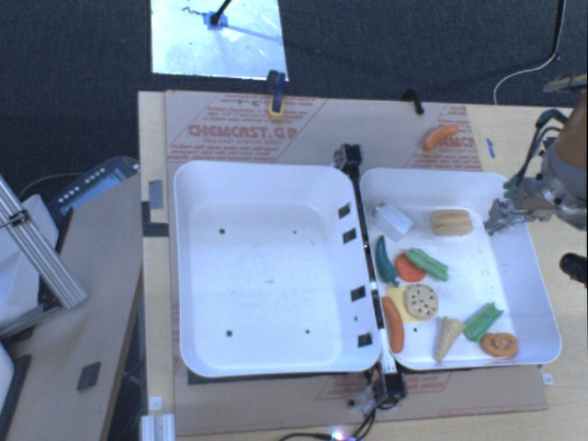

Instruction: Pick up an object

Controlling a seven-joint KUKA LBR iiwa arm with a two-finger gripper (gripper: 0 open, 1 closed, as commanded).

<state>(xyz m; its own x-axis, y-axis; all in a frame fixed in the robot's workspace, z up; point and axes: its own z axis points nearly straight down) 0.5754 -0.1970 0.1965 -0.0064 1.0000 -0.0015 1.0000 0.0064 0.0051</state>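
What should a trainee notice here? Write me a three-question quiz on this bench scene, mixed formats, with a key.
1. True or false: the round tan cookie with dark chips lies in the right white plastic bin.
2. Multiple choice: the tan bread roll lies nearest to which?
A. the brown pretzel
B. the arm's metal tool
C. the left white plastic bin
3. Fill the gap: the orange toy sausage lies outside both bins, on the ____ sheet.

Key: 1 true; 2 B; 3 cardboard.
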